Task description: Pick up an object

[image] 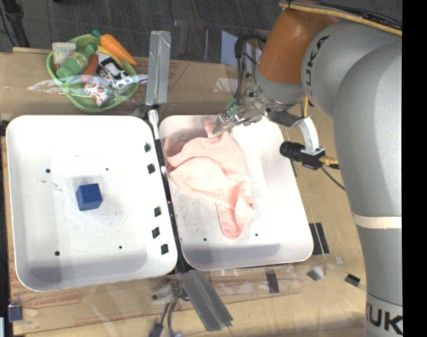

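Near edge of the counter [326,258]: strips of tape and a grey bracket sit below the seam where the two bins meet.

Landmark = the divider [159,188] between the bins, with its row of small black clips.

Left of the divider: left bin [31,258], white and shallow. A blue cube [89,196] sits flat on its floor, about mid-bin, well clear of every wall. A few dark specks dot the floor around it.

Right of the divider: right bin [284,241]. A pink cloth [210,174] lies crumpled across it, starting just beside the divider and spreading toward the bin's middle, with one tail hanging down toward the near wall. The cloth's far corner is pulled up into a peak at the far side of this bin.

At that peak: end effector [231,118], with the fingers clamped on the pink cloth, corner of fabric pinched between them. The bulk of the cloth rests on the bin floor.

The arm [354,97] comes in from right of the divider, grey body with the orange band just above the wrist. A black cable connector hangs off the wrist over the right bin's right rim.

Far end, left of the divider's line: a green bowl [80,98] on the counter behind the left bin, packed with toy items including an orange carrot [116,47].
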{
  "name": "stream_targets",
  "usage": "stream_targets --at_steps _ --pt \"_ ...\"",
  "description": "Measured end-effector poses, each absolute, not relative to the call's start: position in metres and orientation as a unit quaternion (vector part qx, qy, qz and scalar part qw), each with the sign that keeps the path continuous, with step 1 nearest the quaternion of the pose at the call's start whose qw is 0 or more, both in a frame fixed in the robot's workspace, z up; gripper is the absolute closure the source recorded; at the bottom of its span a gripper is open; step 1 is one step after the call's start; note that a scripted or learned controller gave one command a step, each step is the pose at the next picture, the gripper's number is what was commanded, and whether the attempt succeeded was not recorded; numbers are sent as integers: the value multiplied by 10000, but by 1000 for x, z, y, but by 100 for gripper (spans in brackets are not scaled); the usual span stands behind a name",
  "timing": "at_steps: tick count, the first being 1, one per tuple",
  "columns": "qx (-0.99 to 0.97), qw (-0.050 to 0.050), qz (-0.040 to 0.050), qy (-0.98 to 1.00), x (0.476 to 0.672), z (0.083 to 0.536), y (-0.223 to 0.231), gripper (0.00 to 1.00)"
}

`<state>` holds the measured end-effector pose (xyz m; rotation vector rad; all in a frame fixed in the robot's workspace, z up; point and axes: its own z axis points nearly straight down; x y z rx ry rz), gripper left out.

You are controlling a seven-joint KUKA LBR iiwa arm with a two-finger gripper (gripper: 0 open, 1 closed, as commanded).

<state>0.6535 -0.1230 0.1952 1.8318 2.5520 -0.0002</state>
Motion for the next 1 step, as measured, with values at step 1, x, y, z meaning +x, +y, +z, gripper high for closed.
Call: stream_targets --at_steps 1 --pt "6136 -1 -7 7896 625 244 -116 100"
